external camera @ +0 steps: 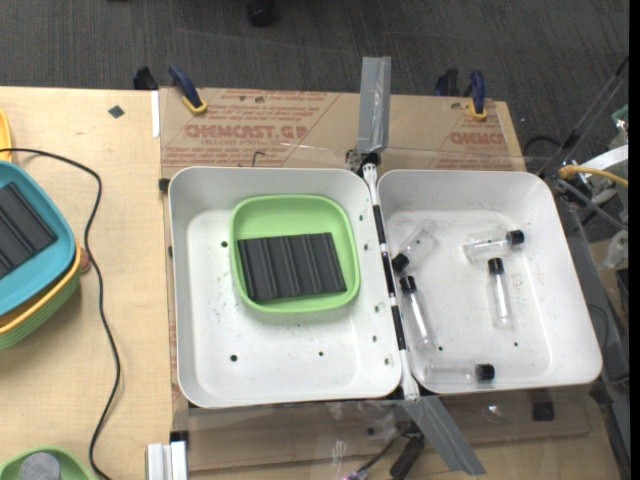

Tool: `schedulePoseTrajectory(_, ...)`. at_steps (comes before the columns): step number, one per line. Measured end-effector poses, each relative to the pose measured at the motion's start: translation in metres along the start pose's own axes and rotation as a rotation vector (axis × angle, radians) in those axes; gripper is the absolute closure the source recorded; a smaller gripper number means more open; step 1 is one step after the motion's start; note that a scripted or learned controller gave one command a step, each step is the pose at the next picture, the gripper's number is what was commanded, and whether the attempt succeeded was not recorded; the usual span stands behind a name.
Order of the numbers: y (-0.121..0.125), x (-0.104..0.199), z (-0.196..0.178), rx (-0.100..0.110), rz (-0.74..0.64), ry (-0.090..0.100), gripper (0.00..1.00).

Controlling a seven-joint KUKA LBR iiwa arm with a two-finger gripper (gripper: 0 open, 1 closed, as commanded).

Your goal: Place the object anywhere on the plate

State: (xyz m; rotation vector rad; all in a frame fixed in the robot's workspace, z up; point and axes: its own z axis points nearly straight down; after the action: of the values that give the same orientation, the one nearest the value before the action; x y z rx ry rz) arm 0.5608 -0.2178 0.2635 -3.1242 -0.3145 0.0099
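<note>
Green plate (295,218) sits in left bin (200,348), ready as target; clear tubes (497,288) (black-capped) lie scattered in right bin (560,358), unpicked; claw state: cannot tell.

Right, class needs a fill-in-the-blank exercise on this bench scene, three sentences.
1. The green plate sits in the ____ bin.
2. On the plate lies a dark ribbed ____.
3. The clear tubes with black caps lie in the ____ bin.

Missing words: left; mat; right
</note>
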Motion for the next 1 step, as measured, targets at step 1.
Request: schedulePoseTrajectory(1,0.0027,-0.009,0.0211,0.001,0.003,0.0,0.0)
